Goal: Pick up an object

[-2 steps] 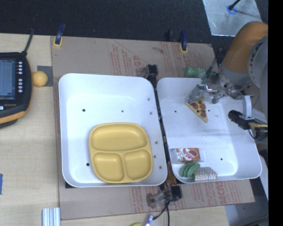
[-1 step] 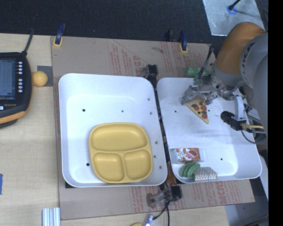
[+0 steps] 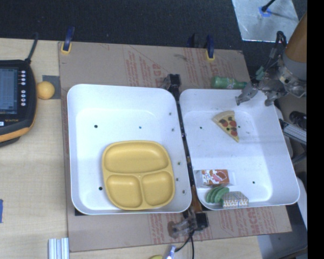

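A green pod and packets lie along the right bin's near edge; a pizza slice sits mid-bin. The claw, spread and empty, hovers over the far edge; it should descend squarely over the slice.

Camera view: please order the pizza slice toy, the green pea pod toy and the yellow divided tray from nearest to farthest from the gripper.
1. Triangular pizza slice toy, upper part of right bin, nearest the gripper.
2. Green pea pod toy, right bin's front left corner.
3. Yellow divided plastic tray, in the left bin.
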Controlling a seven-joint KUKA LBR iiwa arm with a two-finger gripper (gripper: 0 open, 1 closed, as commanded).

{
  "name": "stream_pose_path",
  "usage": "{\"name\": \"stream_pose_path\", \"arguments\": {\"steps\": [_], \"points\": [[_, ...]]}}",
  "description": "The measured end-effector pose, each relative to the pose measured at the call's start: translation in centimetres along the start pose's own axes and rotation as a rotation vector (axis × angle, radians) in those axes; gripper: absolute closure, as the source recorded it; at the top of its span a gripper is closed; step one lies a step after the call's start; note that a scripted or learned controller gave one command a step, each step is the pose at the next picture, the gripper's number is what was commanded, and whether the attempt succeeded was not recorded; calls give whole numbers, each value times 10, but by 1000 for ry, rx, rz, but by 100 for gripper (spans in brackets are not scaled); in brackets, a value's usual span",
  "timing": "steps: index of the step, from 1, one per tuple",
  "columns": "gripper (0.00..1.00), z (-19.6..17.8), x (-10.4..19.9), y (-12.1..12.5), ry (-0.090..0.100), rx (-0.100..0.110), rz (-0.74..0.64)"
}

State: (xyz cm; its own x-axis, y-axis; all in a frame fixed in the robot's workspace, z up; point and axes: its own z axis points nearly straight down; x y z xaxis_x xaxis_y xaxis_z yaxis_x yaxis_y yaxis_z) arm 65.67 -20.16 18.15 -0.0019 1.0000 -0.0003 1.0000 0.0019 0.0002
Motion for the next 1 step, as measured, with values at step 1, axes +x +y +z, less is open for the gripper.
{"name": "stream_pose_path", "arguments": {"steps": [1], "points": [[0,86,22,1,-1,-2,-2]]}}
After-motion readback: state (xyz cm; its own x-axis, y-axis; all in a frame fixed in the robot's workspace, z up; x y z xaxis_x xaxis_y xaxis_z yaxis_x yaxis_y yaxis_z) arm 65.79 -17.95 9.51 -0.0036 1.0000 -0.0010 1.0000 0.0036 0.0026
